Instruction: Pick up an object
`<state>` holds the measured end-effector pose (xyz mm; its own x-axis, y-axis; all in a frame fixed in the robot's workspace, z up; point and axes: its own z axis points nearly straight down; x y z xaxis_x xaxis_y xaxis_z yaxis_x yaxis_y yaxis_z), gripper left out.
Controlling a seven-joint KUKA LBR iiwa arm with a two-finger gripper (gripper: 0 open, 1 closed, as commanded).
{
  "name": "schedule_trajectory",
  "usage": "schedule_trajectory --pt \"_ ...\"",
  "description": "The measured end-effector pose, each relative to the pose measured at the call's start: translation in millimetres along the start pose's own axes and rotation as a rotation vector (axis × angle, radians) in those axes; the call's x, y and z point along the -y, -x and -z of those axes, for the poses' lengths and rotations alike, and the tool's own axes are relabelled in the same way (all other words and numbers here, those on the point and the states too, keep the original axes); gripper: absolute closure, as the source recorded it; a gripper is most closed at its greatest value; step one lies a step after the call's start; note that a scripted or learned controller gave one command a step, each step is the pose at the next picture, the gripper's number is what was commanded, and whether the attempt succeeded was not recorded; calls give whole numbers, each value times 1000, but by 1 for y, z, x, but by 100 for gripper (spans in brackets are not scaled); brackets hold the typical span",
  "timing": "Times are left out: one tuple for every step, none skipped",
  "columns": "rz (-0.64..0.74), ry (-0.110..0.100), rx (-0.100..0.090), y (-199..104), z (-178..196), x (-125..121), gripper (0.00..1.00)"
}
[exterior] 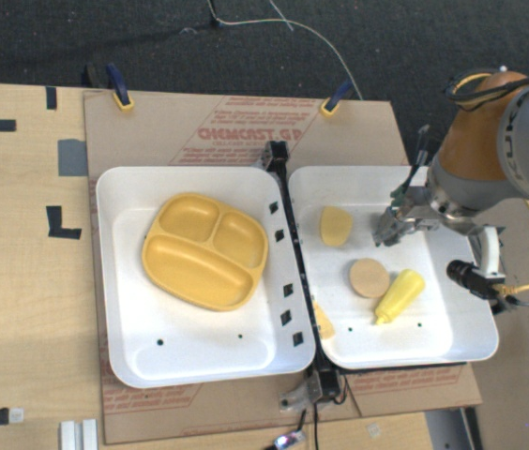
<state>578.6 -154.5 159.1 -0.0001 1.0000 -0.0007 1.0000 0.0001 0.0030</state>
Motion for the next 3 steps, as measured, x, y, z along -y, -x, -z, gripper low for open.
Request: schedule_trajectory --pt "2 1 0 -2 44 -6 100" --pt "2 4 1 -5 108 -9 100" --pt "4 -6 -1 -52 99 15 100"
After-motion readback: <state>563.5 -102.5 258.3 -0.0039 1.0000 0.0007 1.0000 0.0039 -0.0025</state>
